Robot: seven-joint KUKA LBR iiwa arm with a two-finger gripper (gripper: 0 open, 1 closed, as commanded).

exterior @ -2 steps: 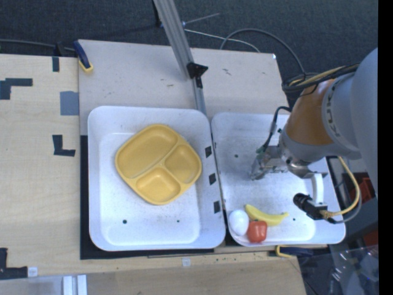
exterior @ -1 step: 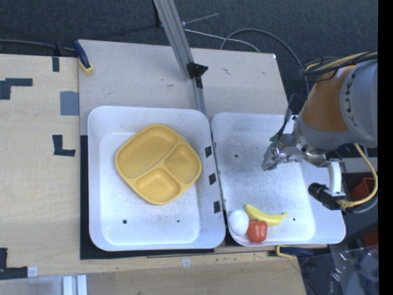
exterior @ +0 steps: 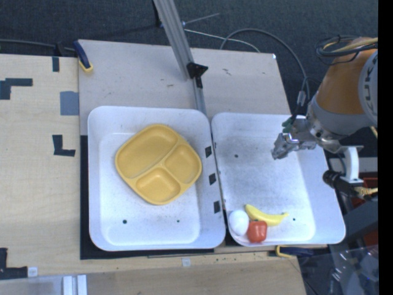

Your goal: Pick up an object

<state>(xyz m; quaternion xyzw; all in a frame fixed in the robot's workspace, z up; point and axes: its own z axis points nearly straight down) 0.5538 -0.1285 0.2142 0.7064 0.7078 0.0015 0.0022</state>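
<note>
End effector (exterior: 284, 145) state unclear, over right bin (exterior: 319, 226) | banana (exterior: 265, 215) near front | no legible writing

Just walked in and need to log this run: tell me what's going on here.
The grey and orange arm's gripper hovers above the right bin, holding nothing visible. A banana, a red object and a white ball sit clustered at that bin's near edge. The left bin holds a yellow divided tray. Nothing picked up yet.

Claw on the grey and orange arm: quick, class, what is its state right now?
Claw: above the right white bin; open or closed cannot be told.
</note>
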